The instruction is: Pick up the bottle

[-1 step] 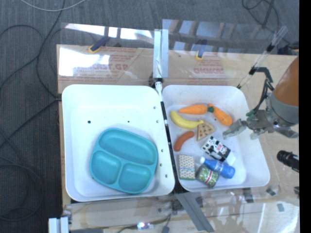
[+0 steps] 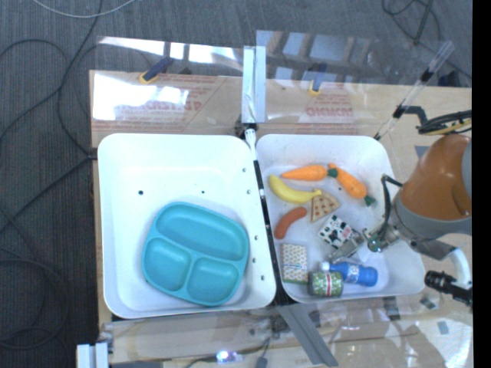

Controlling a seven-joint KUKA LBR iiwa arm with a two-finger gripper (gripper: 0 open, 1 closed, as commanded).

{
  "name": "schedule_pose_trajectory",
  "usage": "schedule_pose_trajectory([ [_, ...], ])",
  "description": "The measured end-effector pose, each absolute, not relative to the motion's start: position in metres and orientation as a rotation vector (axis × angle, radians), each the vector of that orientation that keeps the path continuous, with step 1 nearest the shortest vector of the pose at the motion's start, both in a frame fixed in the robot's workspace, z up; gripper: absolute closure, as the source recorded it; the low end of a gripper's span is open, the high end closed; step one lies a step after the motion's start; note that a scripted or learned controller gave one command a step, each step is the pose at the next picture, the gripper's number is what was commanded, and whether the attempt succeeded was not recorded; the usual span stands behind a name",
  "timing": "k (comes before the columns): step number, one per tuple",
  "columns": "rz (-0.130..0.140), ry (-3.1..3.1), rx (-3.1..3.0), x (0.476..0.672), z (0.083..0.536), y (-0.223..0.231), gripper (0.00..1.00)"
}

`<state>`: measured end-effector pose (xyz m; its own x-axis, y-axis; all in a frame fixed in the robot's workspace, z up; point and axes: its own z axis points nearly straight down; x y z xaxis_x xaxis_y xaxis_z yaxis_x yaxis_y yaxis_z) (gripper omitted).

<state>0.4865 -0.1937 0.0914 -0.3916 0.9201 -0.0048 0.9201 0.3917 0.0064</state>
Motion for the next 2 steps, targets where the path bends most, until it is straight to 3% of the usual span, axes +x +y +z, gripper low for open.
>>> schedule_pose_trajectory([
  [2, 0.006, 2.624, 1.708, 0.488, 0.0902, -0.1974, 0.0],
])
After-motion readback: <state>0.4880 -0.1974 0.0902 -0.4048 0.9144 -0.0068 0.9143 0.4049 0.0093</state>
